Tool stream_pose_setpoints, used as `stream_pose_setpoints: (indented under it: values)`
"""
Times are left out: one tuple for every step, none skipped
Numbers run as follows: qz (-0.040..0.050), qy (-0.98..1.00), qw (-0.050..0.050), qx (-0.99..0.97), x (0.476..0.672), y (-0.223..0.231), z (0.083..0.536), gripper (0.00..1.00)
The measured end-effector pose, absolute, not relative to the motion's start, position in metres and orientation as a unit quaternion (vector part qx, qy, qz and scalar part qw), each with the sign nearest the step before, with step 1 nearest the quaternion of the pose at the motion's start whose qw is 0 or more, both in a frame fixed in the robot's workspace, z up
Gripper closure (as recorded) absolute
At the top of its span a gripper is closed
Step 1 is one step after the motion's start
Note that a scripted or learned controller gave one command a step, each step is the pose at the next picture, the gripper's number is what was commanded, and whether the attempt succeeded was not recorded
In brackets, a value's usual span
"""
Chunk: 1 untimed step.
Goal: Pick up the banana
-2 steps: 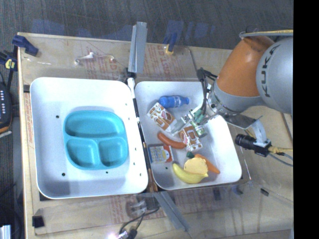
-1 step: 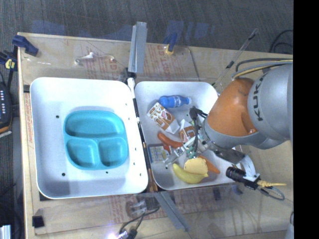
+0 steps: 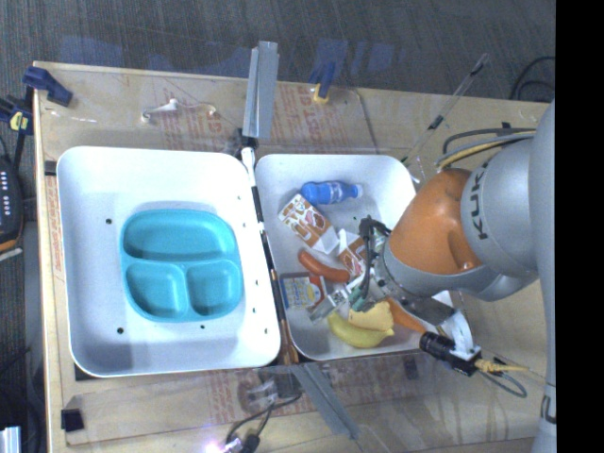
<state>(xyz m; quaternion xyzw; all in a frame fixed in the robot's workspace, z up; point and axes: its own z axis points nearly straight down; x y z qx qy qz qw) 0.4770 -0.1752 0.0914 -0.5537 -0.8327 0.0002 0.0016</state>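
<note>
Here, the arm [image 3: 491, 225] reaches in from the right over the right-hand white bin [image 3: 392, 170]. The end effector [image 3: 357, 295] sits low in that bin's near-right area, w/ its tip directly above and just beside the banana [image 3: 363, 327]. Finger state: cannot tell; the wrist and orange band [image 3: 429, 229] cover most of the mechanism, and no item is visibly between the fingers.

Banana location: right bin, near the front wall, lying roughly flat, yellow, partly overlapped by the end effector on its upper side.

Surrounding items, right bin:
- Blue bottle [image 3: 330, 192], at the far side, lying down, well apart from the banana.
- Red/white snack packet [image 3: 303, 219], left of centre.
- Red-orange sausage-like item [image 3: 323, 266], between the packet and the banana, near the end effector tip.
- Blue/yellow card packet [image 3: 299, 293], against the left wall, just left of the banana.
- Orange carrot-like piece [image 3: 408, 317], touching or just beside the banana's right end; partly hidden under the arm.

Obstructions: sausage-like item and card packet crowd the banana on its left; the arm body hides the bin's right portion.

Left bin [image 3: 85, 187] holds a teal 3-compartment tray [image 3: 181, 262], approx. central. Both bins rest on the worktop [image 3: 123, 97]. A blue clamp [image 3: 324, 75] sits at the worktop's far edge.
</note>
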Motion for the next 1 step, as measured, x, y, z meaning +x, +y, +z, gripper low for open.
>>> stream_pose_setpoints:
  values:
    - [0.0003,-0.834,0.002,-0.552,0.4774,-0.1747,0.1012,1.0]
